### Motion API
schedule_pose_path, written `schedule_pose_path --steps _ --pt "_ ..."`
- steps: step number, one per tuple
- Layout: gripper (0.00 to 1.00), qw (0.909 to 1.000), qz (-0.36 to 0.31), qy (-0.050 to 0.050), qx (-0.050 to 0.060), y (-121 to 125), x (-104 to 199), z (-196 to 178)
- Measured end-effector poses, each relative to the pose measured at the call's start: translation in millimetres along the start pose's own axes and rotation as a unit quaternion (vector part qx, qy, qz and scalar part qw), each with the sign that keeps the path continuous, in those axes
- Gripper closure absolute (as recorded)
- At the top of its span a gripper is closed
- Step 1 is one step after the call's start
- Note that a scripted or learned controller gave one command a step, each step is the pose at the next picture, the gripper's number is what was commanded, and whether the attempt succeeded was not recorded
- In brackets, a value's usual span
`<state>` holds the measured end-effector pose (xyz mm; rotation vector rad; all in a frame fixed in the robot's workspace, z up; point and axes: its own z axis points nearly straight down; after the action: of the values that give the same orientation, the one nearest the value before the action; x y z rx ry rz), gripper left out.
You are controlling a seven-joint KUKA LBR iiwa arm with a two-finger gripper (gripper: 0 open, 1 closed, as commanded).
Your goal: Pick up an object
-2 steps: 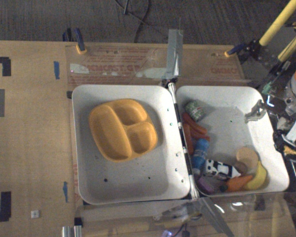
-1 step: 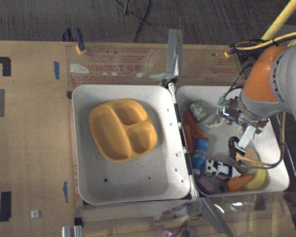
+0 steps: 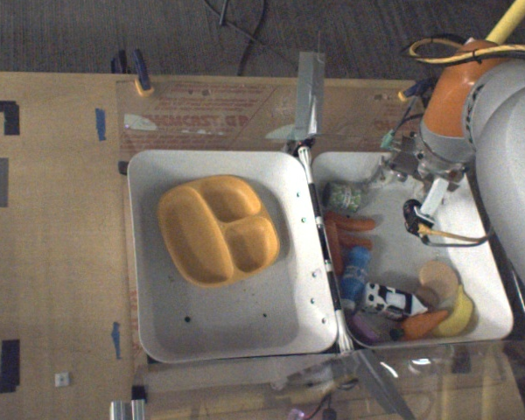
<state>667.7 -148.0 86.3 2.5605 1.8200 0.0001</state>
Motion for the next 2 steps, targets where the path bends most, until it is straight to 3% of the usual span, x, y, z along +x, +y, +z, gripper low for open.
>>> schedule_pose_path --steps 1,2 --pt "0.00 0.9994 -0.033 0.000 0.000 -24.1 16.0 0.2" --pt "1.00 0.9994 -0.035 -0.001 -0.001 -23.2 17.9 -11.3"
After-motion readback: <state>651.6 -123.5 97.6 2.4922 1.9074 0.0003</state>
